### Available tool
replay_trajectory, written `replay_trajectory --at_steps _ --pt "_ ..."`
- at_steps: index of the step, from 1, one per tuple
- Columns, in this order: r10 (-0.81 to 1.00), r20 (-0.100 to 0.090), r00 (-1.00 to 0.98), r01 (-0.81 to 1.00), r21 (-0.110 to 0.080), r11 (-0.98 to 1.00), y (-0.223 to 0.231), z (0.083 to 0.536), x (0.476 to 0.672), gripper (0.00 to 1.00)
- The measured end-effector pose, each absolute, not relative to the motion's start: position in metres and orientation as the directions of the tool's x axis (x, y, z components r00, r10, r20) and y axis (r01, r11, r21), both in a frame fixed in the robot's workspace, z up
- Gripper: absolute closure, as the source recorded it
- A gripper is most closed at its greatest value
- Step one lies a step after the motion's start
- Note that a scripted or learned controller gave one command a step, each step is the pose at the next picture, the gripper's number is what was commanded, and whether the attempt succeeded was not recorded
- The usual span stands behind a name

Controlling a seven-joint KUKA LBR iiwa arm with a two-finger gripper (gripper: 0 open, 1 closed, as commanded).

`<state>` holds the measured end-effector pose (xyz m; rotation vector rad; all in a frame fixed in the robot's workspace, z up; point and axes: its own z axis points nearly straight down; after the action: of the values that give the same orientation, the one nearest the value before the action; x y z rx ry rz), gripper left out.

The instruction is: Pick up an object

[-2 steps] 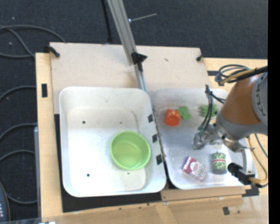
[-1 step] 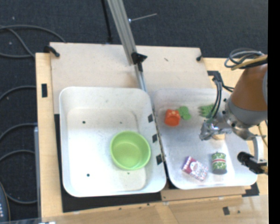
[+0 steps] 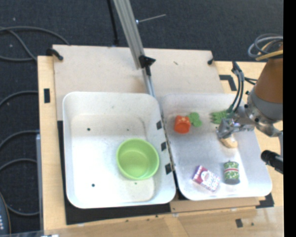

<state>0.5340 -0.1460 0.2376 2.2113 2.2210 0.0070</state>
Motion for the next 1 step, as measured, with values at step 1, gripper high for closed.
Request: replay_trajectory --at_steps 1 --pt "1.000 -0.002 -0.005 1.000 0.008 0.005 -0.1469 0.2904 0.5358 1.00"
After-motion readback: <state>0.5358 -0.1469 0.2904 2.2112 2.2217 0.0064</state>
